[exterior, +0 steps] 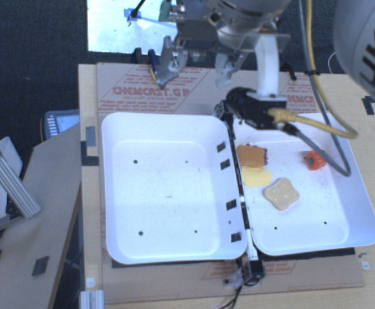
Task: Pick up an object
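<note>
The right bin [355,227] holds several small things. A brown-orange square piece with a purple edge [252,156] lies near its left wall. A flat yellow oval [257,177] touches it just below. A beige toast-shaped piece [281,194] sits lower, and a small orange object [313,161] lies apart to the right. My gripper [192,76] hangs high over the back edge of the bins, above the cardboard. Its two fingers [168,63] are spread wide, open, with nothing between them.
The left bin [110,192] stands beside the right one, joined along a hinged middle wall [236,185]. Printed cardboard [136,92] lies under and behind both bins. A yellow cable [323,124] arcs over the back of the right bin.
</note>
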